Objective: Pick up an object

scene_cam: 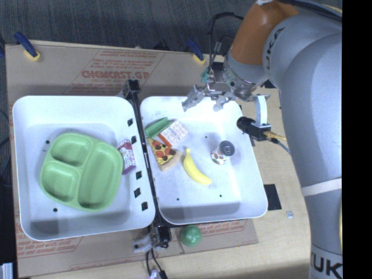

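My gripper [204, 103] hovers over the far edge of the right bin [250, 185], open, with nothing between its fingers. Below it in that bin lie a green vegetable [156, 127], a white and red packet [174, 132], a pizza slice [163, 153], a yellow banana [196, 167] and a small can [221, 153]. The can and the banana sit nearer the front than the gripper, apart from it.
The left bin [29, 214] holds a green divided plate [81, 170] and a maroon packet [126, 156] against its right wall. A green ball [190, 235] rests on the cardboard in front of the bins. The arm's large grey body fills the right side.
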You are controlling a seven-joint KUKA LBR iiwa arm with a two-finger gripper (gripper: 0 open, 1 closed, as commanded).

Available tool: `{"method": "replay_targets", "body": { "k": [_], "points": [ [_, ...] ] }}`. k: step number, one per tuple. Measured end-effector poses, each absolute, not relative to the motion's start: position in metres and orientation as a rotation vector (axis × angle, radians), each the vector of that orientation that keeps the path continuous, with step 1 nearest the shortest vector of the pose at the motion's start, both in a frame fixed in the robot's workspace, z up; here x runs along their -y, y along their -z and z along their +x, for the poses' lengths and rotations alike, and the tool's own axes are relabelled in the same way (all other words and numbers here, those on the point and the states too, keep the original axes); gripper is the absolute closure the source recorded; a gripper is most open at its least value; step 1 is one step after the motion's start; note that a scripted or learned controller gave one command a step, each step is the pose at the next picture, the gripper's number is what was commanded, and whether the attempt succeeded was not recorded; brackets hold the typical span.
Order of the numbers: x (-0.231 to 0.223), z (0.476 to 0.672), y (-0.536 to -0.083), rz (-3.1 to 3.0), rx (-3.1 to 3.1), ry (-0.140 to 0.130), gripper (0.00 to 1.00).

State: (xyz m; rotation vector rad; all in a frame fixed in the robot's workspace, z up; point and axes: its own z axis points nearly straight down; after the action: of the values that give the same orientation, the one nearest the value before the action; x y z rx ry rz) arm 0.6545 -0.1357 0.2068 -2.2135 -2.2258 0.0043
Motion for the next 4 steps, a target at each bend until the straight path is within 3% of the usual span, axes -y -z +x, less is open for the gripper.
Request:
{"method": "replay_targets", "body": {
  "k": [1,4],
  "points": [
    [0.135,0.655,-0.217,-2.208,2.230,-0.005,1.00],
    [0.134,0.656,-0.248,-2.193,2.245,-0.005,1.00]
  ]
}}
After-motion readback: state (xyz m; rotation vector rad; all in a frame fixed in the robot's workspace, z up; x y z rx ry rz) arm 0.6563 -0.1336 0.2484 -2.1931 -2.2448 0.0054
